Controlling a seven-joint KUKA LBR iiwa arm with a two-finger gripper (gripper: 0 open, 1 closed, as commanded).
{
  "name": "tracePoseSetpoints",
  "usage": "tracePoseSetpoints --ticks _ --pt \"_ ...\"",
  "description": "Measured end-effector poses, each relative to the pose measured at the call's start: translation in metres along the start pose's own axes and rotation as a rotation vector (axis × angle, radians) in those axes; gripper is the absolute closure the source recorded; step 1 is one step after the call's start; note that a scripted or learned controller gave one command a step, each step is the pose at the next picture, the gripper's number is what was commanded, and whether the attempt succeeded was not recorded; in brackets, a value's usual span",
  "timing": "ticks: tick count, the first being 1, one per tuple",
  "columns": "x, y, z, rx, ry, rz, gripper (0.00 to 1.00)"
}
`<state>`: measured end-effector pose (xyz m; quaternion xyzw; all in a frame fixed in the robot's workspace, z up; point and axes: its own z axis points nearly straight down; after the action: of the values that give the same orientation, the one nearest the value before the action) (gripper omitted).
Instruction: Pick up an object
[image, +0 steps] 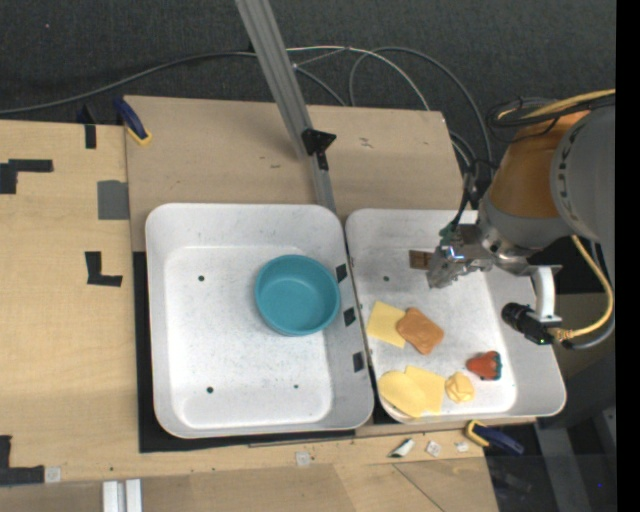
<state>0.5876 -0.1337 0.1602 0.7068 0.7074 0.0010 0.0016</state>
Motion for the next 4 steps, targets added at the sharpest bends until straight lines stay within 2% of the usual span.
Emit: tracePoseSetpoints --ticks 1,2,3,4 --pt "0.0 0.001 -0.048 0.0 0.0 -0.001 1.0" --pt "0.054 -0.003 -0.043 0.005 0.002 -0.005 1.0" --pt "0.105 0.006 -0.038 0.006 0.003 -0.006 1.0" --pt "0.156 0.006 -0.053 0.004 0.003 -0.007 1.0"
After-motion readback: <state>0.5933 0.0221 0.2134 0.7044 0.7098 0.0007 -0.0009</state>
